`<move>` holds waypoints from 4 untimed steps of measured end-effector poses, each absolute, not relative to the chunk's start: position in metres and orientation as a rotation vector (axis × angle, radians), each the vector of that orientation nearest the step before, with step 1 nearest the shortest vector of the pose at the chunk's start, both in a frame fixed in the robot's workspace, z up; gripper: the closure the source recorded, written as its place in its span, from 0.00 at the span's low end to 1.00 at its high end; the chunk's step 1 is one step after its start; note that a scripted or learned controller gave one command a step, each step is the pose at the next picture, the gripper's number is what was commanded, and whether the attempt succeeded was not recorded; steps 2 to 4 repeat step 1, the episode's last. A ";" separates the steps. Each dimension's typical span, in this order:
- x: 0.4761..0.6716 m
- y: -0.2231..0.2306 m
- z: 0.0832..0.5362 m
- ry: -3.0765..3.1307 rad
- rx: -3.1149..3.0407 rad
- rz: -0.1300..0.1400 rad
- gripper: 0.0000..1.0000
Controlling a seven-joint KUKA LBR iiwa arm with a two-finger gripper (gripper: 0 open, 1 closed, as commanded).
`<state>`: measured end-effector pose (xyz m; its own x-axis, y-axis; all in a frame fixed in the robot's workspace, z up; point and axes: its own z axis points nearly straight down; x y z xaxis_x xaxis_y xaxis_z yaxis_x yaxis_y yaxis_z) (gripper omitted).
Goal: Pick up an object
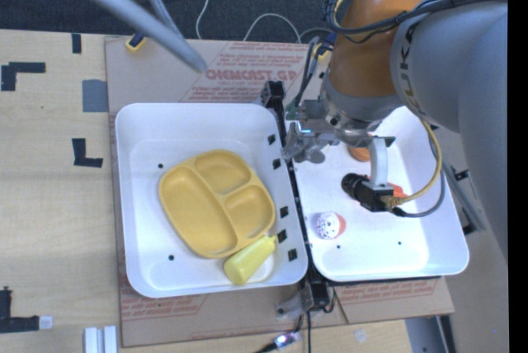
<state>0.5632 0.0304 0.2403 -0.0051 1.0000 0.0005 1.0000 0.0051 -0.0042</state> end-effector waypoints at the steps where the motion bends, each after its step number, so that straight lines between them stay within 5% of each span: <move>1: 0.544 0.092 0.235 -2.227 -2.211 0.003 1.00; 4: 0.544 0.092 0.235 -2.227 -2.211 0.003 1.00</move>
